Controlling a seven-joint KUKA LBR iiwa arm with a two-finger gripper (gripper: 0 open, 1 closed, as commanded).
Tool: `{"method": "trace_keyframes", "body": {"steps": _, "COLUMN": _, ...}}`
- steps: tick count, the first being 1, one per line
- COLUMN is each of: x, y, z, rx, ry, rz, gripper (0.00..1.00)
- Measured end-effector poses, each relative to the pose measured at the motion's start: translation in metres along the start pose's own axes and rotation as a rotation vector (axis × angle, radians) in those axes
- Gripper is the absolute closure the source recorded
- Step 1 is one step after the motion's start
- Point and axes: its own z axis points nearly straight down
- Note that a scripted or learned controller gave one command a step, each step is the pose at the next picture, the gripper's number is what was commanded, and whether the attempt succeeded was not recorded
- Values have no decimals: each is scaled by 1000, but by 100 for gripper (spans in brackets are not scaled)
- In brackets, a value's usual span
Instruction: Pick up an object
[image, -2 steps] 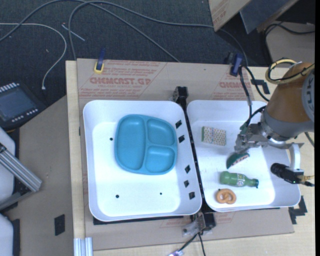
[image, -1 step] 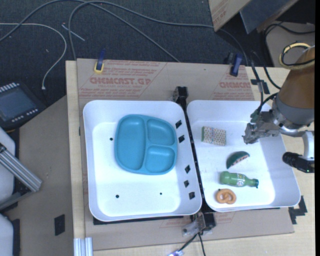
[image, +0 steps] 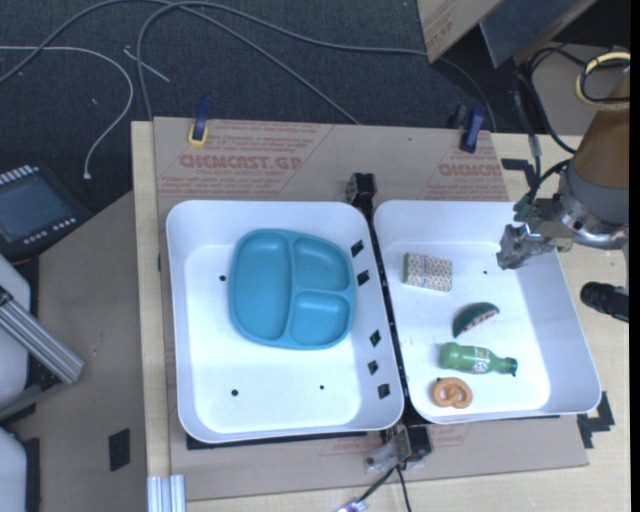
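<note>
left bin: blue plate | right bin: 4 small items | gripper above

Robotics lab: clamped bench board, loose cables (floor), bins.

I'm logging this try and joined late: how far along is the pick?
Nothing looks picked yet. The sponge, watermelon slice, green bottle and pretzel all lie in the right bin. The gripper sits near that bin's upper right, apart from them. Reaching, grasping and lifting remain.
</note>
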Motion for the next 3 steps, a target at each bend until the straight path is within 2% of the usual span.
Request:
{"method": "trace_keyframes", "body": {"steps": 1, "x": 0, "y": 1, "z": -22, "rx": 2, "ry": 1, "rz": 1, "gripper": 100}}
{"method": "trace_keyframes", "body": {"steps": 2, "x": 47, "y": 14, "z": -13, "rx": 7, "ry": 3, "rz": -3, "gripper": 100}}
{"method": "trace_keyframes", "body": {"steps": 3, "x": 93, "y": 16, "z": -7, "rx": 8, "ry": 4, "rz": -3, "gripper": 100}}
